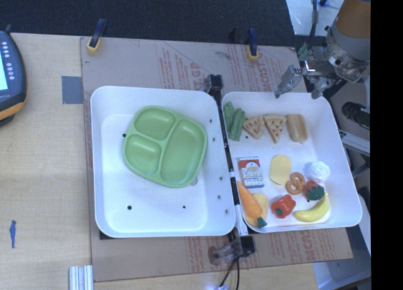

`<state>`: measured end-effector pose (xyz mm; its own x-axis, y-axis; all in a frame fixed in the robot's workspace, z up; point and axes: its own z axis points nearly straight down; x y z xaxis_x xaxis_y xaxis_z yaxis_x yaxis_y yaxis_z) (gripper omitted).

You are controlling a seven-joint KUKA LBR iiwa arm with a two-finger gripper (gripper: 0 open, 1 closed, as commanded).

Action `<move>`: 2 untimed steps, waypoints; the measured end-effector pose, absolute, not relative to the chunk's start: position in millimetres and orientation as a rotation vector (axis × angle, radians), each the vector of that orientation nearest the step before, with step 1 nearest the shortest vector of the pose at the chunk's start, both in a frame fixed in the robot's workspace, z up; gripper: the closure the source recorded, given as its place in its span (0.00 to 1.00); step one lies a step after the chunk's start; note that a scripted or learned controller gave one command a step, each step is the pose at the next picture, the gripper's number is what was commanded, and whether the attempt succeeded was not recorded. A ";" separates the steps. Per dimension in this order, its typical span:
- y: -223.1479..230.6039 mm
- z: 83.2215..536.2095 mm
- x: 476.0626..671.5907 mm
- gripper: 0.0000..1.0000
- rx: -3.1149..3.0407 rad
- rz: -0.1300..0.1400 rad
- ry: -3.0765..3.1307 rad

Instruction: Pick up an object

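Note:
The right bin [340, 156] holds several toy foods. Green beans [234, 121], two toast triangles [254, 126] [275, 126] and a bread roll [296, 127] line its far side. Nearer lie a red-and-white box [251, 172], a yellow slice [280, 169], a pretzel [295, 184], a white lump [318, 170], a banana [313, 210], a red pepper [283, 206] and a carrot [250, 202]. My gripper [301, 86] hangs over the bin's far rim, above the roll, open with nothing between its fingers.
A green divided plate [165, 146] lies in the left bin [107, 207]. Clamps [96, 36] [252, 46] hold the cardboard at the far edge. A handheld pendant [9, 75] rests at the bench's left edge.

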<state>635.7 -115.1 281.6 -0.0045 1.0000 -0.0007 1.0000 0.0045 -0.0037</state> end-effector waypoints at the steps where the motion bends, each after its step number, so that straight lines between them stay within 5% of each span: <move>1: -104.5 142.2 599.7 0.00 -2.208 0.016 -2.217; 2: -113.9 94.3 658.3 0.00 -2.209 0.006 -2.227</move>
<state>658.3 -113.9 94.3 -0.0083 1.0000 0.0011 0.9999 0.0083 -0.0062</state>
